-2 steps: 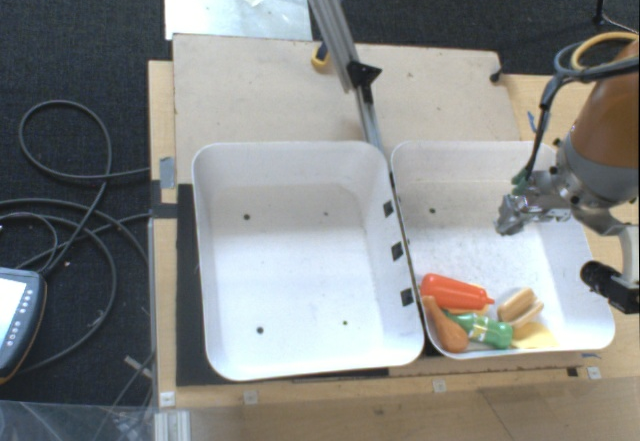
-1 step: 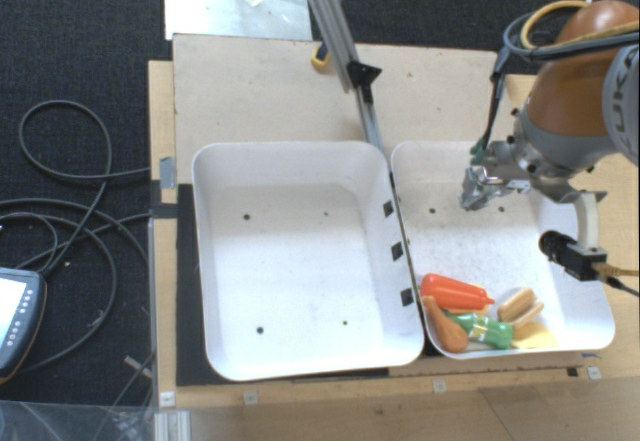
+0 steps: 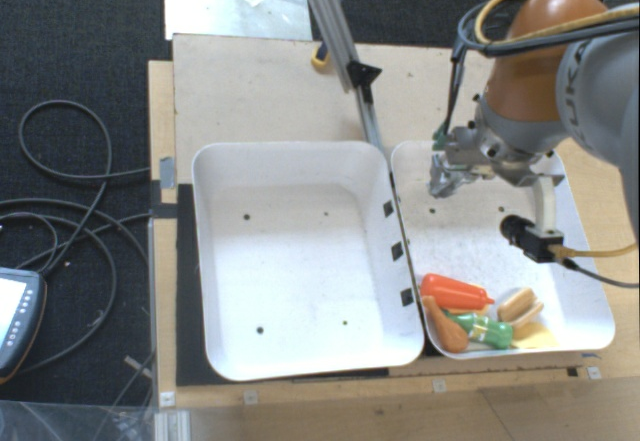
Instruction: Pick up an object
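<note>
My gripper hangs over the back left part of the right bin, with nothing visible between its fingers. Several toy foods lie at that bin's front edge, well apart from the gripper: an orange carrot, a second orange piece, a green item and a tan bun on a yellowish piece.
The left bin stands beside the right one, sharing a divider wall. A metal camera pole slants across the back of the bench. Cables and a pendant lie on the floor at left.
</note>
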`<state>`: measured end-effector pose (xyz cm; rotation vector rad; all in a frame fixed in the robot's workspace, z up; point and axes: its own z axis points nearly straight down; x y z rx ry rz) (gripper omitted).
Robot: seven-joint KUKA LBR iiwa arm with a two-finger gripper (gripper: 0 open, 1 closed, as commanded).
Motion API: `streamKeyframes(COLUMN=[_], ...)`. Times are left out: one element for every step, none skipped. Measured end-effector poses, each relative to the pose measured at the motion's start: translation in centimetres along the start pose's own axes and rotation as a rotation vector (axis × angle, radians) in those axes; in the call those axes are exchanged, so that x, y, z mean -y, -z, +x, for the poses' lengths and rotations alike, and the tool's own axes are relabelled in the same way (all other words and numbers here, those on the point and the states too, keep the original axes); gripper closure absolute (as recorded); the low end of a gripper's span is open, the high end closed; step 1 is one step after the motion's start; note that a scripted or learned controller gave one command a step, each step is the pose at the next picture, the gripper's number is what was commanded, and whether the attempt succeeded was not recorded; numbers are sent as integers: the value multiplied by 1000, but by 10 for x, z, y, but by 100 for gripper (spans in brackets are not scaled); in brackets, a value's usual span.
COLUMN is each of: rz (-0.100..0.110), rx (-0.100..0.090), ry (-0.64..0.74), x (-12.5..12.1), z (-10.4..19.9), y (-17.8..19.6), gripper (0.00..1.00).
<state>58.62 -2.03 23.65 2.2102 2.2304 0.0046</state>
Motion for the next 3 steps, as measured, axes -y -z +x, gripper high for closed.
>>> streamKeyframes(rz=[0, -2, -1], rx=[0, -1, -1], ry=[0, 0, 0], x=[-32, -64, -84], z=[39, 78, 118], y=[-11, 1, 1], gripper=[100, 100, 100])
